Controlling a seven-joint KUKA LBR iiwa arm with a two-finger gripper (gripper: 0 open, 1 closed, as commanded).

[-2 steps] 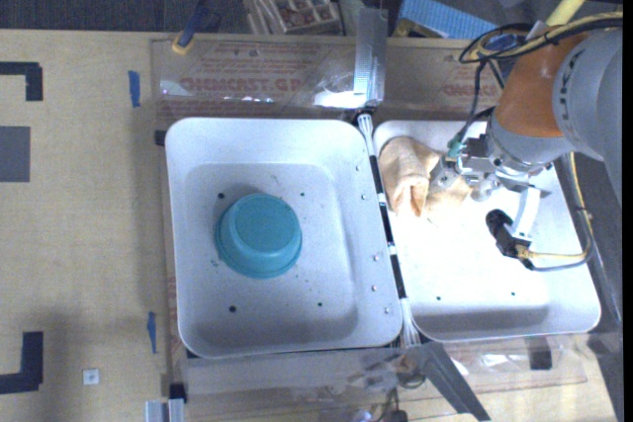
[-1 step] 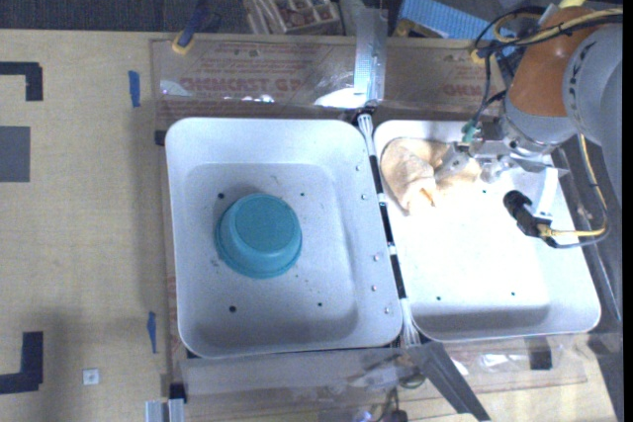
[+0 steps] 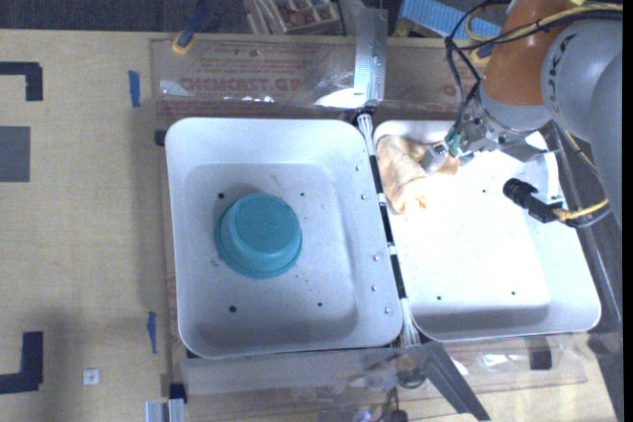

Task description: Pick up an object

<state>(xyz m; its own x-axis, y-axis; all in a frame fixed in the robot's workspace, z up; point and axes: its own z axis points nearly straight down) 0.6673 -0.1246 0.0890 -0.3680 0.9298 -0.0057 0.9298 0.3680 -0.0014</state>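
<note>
A crumpled tan and orange cloth [image 3: 403, 175] lies at the back left corner of the right bin [image 3: 495, 296], against the divider. My gripper [image 3: 442, 153] reaches in from the right and sits low at the cloth's right edge, touching or nearly touching it. The wrist and cables hide how the tips stand. A teal upturned bowl [image 3: 259, 234] rests in the middle of the left bin [image 3: 198, 163], far from the gripper.
A black cable connector [image 3: 526, 198] hangs over the right side of the right bin. Behind the bins are a clear plastic sheet [image 3: 257, 79], a metal bracket [image 3: 370, 54] and clutter beyond the bench. The arm's grey body [image 3: 584, 84] covers the back right corner.
</note>
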